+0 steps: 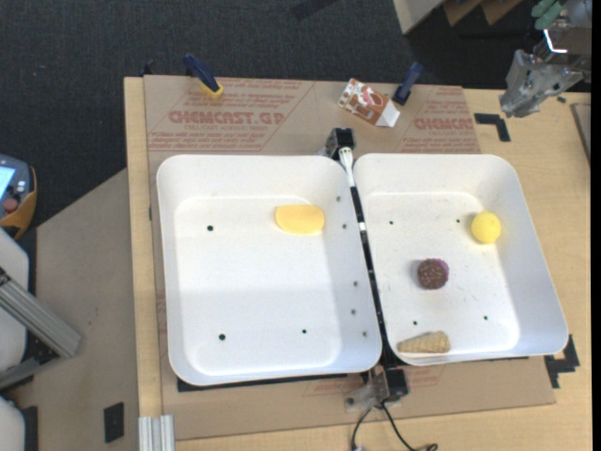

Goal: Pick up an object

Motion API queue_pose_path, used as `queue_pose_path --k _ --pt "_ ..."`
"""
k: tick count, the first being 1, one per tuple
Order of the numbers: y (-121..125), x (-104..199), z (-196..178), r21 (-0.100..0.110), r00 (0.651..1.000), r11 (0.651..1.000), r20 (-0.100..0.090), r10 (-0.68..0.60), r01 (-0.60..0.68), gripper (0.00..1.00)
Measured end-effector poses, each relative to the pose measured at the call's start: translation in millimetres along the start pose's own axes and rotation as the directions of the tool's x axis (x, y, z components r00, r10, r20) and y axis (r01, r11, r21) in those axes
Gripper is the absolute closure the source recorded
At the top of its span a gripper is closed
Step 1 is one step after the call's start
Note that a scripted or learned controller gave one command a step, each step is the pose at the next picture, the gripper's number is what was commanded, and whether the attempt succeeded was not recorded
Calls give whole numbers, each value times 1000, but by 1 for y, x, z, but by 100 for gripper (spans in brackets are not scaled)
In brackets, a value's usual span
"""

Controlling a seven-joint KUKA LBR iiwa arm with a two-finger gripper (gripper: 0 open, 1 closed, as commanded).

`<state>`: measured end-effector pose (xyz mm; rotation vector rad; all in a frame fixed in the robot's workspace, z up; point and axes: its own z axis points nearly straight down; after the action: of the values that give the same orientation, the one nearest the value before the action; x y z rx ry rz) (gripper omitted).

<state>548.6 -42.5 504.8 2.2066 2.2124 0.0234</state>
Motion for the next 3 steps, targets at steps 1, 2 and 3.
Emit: queue_pose_path --k 1,2,3 --pt "2 -3 141 36 1000 999 -1 4 -4 100" --pt "47 92 201 28 1000 1000 -4 -7 7 100" --pt "13 89 167 23 1000 1000 -2 2 -2 100"
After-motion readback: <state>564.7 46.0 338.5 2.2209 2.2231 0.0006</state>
